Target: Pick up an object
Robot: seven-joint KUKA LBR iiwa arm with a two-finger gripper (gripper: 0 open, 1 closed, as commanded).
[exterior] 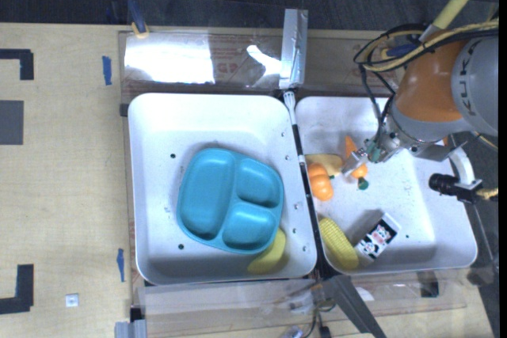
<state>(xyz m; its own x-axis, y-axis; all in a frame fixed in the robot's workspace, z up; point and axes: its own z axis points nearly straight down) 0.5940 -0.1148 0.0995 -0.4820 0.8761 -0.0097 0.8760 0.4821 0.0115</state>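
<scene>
We see the gripper (372,153) low over the right bin (451,249), and we cannot tell its state at this size; it sits just beside a small orange piece (349,145) and close to the orange-and-yellow toy (320,180) against the bin's left wall, which we judge the likeliest target since it is nearest. That toy's shape is too blurred to give a sure axis, whereas the yellow corn (337,243) runs along the left wall toward the near corner. Beside it the black-and-white box (375,238) lies slanted, and the blue divided plate (230,200) fills the left bin (150,138).
</scene>
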